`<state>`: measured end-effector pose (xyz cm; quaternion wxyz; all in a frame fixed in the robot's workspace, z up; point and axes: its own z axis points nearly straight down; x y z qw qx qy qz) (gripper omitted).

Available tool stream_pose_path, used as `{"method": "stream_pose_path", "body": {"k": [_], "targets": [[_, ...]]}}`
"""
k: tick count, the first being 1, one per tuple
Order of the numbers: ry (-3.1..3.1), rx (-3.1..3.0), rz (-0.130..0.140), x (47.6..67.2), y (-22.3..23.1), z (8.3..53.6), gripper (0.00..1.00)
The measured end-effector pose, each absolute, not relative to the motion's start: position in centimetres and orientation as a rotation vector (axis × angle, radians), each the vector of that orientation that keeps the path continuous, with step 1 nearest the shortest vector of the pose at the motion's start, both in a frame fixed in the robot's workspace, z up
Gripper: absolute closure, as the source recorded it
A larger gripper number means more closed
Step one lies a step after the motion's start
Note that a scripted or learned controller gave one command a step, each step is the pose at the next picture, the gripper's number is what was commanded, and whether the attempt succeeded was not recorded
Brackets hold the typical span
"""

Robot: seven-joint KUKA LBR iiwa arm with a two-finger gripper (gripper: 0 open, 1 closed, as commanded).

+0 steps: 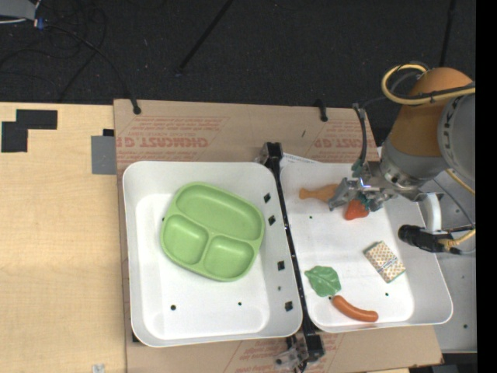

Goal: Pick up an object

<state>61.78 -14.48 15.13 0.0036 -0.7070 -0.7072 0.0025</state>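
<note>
1. Two white bins are seen side by side on the desk (62, 231): a left bin (147, 317) and a right bin (423, 305).
2. One green divided plate (211, 230) lies in the left bin.
3. Five objects are counted in the right bin: one orange drumstick-shaped piece (318, 193) at 11 o'clock, one red piece (356, 210) near 12, one patterned box (384, 261) at 3, one green leaf (322, 279) and one sausage (355, 309) near 6.
4. The end effector (359, 193) is placed over the red piece; whether it is gripped cannot be told.

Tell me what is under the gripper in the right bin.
Under the gripper a small red item sticks out on the right bin floor, with an orange piece just left of it. The gripper covers the red item's top, so its shape stays unclear.
</note>
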Motion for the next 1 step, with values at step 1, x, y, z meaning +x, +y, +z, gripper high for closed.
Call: {"method": "stream_pose_path", "body": {"k": [1], "targets": [[-2.221, -2.214, 0.006, 61.97, -13.99, 10.69, 0.00]]}}
